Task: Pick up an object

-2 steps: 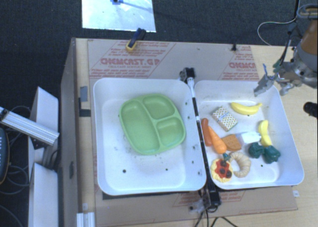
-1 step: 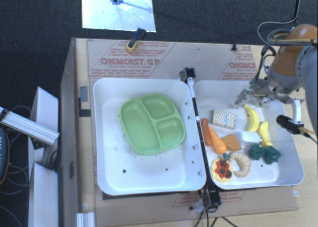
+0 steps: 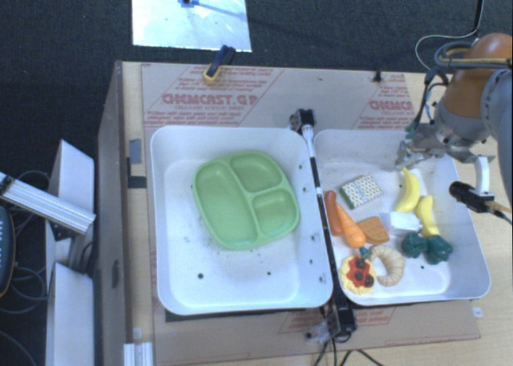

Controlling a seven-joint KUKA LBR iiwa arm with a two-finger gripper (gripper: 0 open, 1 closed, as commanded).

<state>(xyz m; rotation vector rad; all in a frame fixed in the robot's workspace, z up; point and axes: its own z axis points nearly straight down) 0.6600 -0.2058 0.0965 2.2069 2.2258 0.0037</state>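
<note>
L bin — green tray (R: toys)

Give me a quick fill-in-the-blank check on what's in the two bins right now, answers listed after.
1. The green divided plate lies in the ______ bin as the camera sees it.
2. The two bananas are coloured ______.
3. The carrot lies right beside the divider between the bins, inside the ______ bin.
4. The gripper is above the right bin's far end, close to the ______.

Missing words: left; yellow; right; bananas
</note>
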